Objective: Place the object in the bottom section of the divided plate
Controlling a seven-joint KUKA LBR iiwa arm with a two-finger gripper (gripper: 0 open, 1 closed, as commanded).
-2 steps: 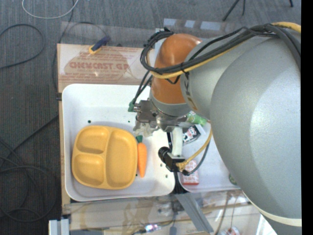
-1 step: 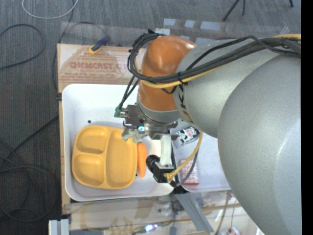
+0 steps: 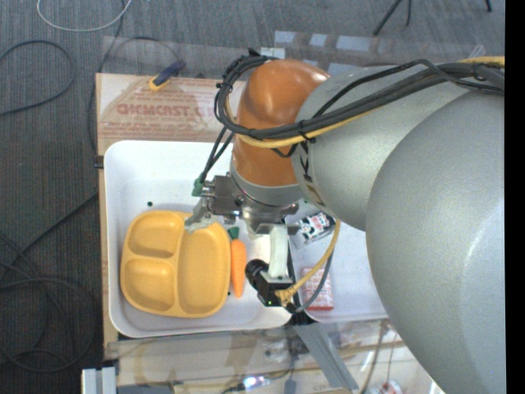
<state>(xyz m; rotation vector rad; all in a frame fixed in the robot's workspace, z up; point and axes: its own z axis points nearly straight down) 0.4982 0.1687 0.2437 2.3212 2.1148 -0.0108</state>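
Carrot [image 3: 238, 268] lies just outside the divided plate [image 3: 156, 279] at its three o'clock rim, seemingly awaiting pickup; gripper [image 3: 201, 218] at one o'clock, opening impossible to tell.

Soft, even light from above makes the white bin [image 3: 131, 171] bright and gives the divided plate [image 3: 176, 265] a faint sheen; the carpeted floor [image 3: 49, 97] is dim. Broad pale highlights lie on the orange band [image 3: 275, 97] and the grey arm [image 3: 435, 220], which casts soft shadow on the bin beneath it.
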